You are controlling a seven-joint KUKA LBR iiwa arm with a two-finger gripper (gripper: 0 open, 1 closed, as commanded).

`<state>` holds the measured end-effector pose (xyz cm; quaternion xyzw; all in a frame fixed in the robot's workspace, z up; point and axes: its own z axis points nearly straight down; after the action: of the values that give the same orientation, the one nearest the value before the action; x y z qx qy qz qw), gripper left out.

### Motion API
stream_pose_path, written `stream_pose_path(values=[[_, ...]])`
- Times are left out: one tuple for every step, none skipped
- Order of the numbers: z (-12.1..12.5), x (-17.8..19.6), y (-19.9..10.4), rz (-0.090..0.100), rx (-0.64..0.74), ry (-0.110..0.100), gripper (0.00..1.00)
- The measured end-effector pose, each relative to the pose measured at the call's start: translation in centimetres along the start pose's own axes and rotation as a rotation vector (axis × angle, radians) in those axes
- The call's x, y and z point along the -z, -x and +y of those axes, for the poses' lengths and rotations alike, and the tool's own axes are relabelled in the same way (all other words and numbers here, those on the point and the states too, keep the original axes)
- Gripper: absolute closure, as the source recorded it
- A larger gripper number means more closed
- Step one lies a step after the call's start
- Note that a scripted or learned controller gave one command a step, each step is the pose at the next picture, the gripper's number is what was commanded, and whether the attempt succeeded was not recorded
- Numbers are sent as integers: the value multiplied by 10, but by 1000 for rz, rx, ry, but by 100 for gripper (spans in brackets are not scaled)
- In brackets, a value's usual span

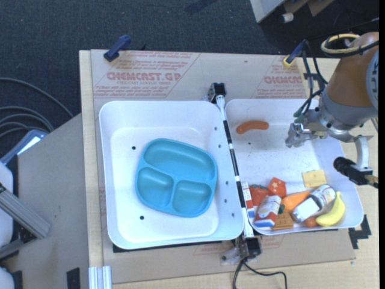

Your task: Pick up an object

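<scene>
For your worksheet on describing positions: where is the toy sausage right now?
The sausage lies alone near the far end of the right bin, beside the divider, left of the gripper.

**Where things sit in the two bins**

Two bins sit side by side on the bench. A tray (175,177) with three parts lies in the middle of the left bin (114,161). In the right bin (264,113), a hot dog (252,126) lies near the back. A pile of food lies at the front, with a banana (333,212) at its right end and a cheese slice (314,178) just behind it.
</scene>
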<state>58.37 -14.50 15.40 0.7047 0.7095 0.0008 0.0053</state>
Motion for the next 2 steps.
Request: stream_pose_path(values=[[0, 0, 0, 0, 0, 0, 0], [56, -71, -22, 7, -5, -9, 0]])
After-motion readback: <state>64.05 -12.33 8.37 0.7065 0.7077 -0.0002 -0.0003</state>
